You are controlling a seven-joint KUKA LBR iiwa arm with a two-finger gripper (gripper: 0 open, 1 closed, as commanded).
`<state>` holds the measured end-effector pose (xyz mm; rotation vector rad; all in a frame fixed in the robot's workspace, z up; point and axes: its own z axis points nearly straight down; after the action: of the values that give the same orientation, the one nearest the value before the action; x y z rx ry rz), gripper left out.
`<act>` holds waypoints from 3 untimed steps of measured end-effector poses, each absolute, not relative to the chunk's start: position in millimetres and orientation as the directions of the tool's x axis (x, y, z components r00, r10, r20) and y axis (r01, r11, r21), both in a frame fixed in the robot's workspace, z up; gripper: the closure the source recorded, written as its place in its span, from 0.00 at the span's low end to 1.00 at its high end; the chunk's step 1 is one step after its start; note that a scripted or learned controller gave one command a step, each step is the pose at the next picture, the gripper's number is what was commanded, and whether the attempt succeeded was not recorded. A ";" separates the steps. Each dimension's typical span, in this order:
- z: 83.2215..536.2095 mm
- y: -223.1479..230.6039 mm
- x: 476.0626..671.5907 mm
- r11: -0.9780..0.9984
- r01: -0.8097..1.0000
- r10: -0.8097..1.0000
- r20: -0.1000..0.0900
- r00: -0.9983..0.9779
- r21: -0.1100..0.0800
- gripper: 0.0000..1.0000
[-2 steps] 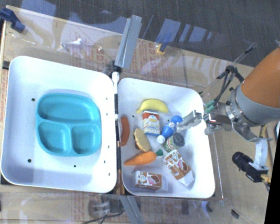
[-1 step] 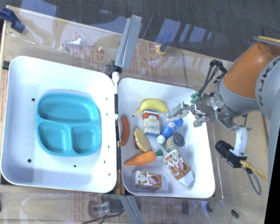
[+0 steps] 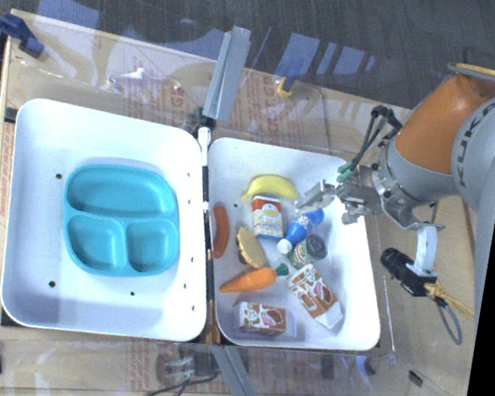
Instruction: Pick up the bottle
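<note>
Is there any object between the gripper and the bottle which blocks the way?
Nothing visible lies between them: the gripper hovers just above the bottle. But a small carton and a dark round can crowd the bottle's sides.

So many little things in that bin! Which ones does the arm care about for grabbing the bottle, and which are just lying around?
For the job:
bottle
gripper
right bin

Just lying about:
banana
carrot
sausage
three small cartons
blue divided tray in the left bin
</note>
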<state>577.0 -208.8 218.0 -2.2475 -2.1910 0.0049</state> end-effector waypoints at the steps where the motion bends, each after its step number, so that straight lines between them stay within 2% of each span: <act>1: 108.0 -203.2 654.0 0.104 0.995 0.995 0.002 -0.104 -0.004 0.00; 2: 107.3 -207.3 564.8 0.226 0.974 0.974 0.002 -0.226 -0.003 0.00; 3: 92.1 -182.4 546.8 0.171 0.985 0.985 0.000 -0.171 -0.001 0.00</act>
<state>546.8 -182.4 92.1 -2.0222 -2.4034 0.0011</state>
